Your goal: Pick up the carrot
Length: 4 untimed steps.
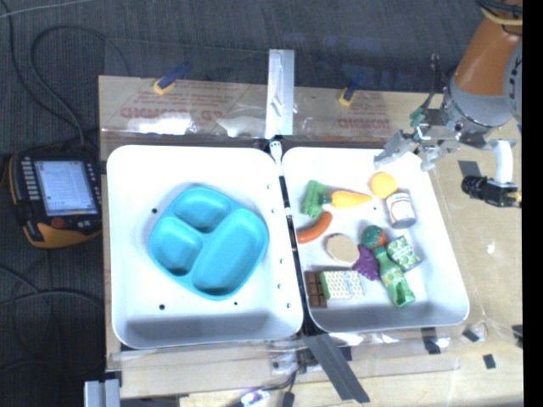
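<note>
The gripper (417, 147) is hovering over the right bin's (450, 270) far right corner — finger spread unclear; the carrot (314, 227) is lying near its left wall.

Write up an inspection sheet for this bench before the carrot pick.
Surface: two white bins side by side; left bin, right bin.
Job's things: carrot, orange-yellow with green top, lying in the right bin's upper left part.
Clutter: blue divided tray in the left bin; lemon, small can, sausage and boxes in the right bin.
Grippers: gripper above the right bin's top right corner, apart from the carrot.
Cables: black cable on the floor, left.
Surroundings: teach pendant left of the bench.
</note>
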Tool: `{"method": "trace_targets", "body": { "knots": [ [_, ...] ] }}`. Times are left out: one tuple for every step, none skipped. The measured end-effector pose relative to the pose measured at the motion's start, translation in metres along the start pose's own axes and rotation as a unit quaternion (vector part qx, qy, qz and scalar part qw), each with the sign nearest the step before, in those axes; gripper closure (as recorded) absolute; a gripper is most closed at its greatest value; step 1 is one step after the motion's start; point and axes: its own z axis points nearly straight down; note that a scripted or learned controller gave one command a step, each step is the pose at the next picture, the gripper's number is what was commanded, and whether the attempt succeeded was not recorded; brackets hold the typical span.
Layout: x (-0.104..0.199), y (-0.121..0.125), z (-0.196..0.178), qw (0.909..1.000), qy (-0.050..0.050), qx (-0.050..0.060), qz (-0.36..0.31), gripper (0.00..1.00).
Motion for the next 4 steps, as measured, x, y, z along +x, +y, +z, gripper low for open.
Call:
{"method": "trace_targets", "body": {
  "knots": [
    [-0.024,0.026,0.128,0.9997,0.004,0.001,-0.026,0.0],
    [-0.027,0.019,0.133,0.9951,0.004,-0.001,-0.099,0.0],
    [-0.035,-0.023,0.089,0.9886,-0.002,0.0,-0.15,0.0],
    [-0.037,-0.04,0.097,0.9685,-0.001,-0.001,-0.249,0.0]
  ]
}}
